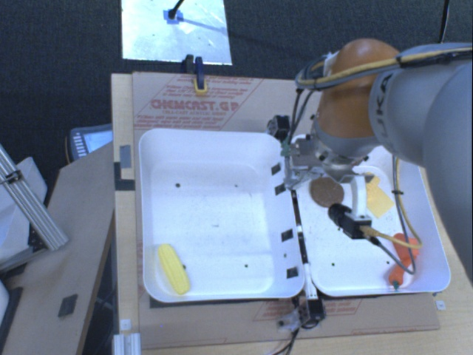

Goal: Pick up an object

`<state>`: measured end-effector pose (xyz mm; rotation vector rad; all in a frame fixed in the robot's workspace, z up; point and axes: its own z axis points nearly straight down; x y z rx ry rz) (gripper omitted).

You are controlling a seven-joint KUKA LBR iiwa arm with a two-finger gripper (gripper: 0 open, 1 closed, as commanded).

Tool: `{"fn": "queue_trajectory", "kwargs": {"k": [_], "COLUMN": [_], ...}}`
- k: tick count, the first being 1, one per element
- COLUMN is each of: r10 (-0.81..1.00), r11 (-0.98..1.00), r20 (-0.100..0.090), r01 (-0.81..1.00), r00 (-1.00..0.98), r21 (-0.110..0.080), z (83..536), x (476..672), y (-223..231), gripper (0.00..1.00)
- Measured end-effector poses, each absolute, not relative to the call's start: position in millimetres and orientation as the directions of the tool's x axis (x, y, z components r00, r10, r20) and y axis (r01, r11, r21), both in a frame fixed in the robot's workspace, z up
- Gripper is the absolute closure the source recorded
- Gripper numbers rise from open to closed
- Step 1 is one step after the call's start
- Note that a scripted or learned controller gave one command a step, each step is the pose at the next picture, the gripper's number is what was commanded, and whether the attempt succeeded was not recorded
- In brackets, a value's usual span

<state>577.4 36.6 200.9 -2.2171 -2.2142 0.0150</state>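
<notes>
Two bins, arm hanging low over the right one

Two shallow white bins are sitting side by side on a cardboard sheet [196,102]. The left bin [203,150] is holding one thing: a yellow corn cob [173,268], lying in its near-left corner, well apart from the arm.

The grey KUKA arm [421,117] is reaching in from the right, with its orange band [358,87] facing the camera. The wrist is hovering over the far-left part of the right bin [347,272], close to the divider between the two bins. The gripper [319,170] is pointing down under the wrist, mostly hidden by the arm body, so I can't tell whether it is released or clenched, and nothing is showing as grasped.

Right bin contents, as seen from here:
- A brown round disc [326,192] is lying just below the wrist, partly covered by it.
- A pale yellow flat piece [378,198] is lying to the right of the disc, looking like a cheese slice.
- An orange carrot [400,261] is resting against the near-right wall.
- A black cable connector [346,220] is dangling from the arm over the bin floor.

An orange clamp [199,76] is gripping the cardboard's far edge.
</notes>
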Motion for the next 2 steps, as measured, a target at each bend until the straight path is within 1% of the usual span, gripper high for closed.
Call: {"fn": "queue_trajectory", "kwargs": {"k": [1,2], "r10": [1.000,1.000], "r11": [-0.001,0.008], "r20": [-0.002,0.001], "r01": [1.000,1.000], "r00": [0.001,-0.008], "r21": [0.006,0.005], "z": [184,185], "x": [650.3,668.3], "y": [-5,60], "gripper": [1.00,1.00]}}
